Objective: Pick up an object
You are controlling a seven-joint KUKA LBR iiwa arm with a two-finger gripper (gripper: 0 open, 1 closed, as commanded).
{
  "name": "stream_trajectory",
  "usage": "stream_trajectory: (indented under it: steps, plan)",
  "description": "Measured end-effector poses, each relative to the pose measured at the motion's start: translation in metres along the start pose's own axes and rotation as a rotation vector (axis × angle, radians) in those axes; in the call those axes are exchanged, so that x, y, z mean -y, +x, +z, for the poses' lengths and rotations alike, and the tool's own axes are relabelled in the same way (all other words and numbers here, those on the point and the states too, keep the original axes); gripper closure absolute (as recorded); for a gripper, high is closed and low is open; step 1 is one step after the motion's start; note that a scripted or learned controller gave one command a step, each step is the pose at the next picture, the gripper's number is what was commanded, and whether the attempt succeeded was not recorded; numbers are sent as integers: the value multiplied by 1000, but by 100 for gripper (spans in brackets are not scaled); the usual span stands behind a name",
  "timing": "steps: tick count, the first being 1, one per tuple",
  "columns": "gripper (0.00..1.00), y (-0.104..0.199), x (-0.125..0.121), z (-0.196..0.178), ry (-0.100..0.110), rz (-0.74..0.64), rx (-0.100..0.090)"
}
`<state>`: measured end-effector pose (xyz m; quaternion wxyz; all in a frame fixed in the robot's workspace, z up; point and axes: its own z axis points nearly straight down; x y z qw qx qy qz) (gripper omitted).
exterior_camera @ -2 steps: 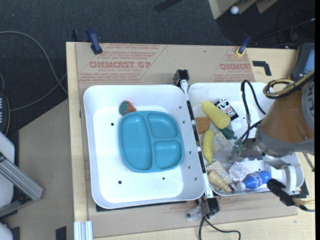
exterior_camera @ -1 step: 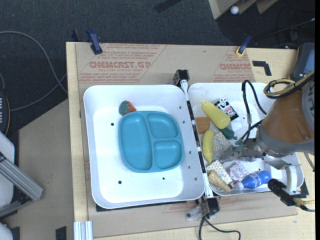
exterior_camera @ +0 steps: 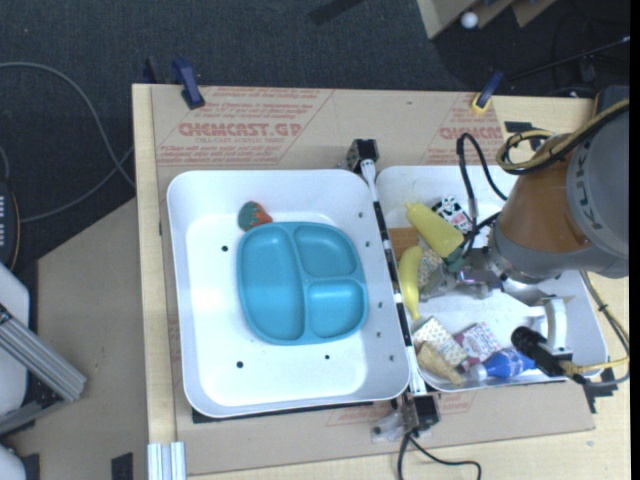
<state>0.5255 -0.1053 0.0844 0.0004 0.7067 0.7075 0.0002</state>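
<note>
Looking down, you see two white bins: the left bin (exterior_camera: 200, 268) holds one blue divided plate (exterior_camera: 300, 280) and one small orange-green toy (exterior_camera: 254, 214). The pincer (exterior_camera: 455, 273) reaches among two yellow bananas (exterior_camera: 409, 278) in the right bin (exterior_camera: 590, 340); its grip you cannot tell.

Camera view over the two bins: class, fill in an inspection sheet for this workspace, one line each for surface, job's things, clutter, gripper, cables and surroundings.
Surface: brown board bench with red print, bearing a left white bin and a right white bin.
Job's things: in the right bin, yellow banana-like pieces, small packets, a blue item.
Clutter: blue divided plate in the left bin, with a small orange-green thing at its upper left edge.
Gripper: gripper low among the right bin's things; grasp cannot be judged.
Cables: black and yellow cables by the arm; a thin cable on the floor.
Surroundings: dark carpet; blue clamps on the bench's far edge.
</note>
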Motion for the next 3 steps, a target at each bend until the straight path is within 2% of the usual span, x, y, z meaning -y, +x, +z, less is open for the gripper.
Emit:
stream_trajectory:
  steps: [1,2,3]
  plan:
    - [0,-21,-75,-1,0,0,1]
    - [0,-23,-128,0,2,0,0]
    - [100,-23,-129,-11,0,-1,2]
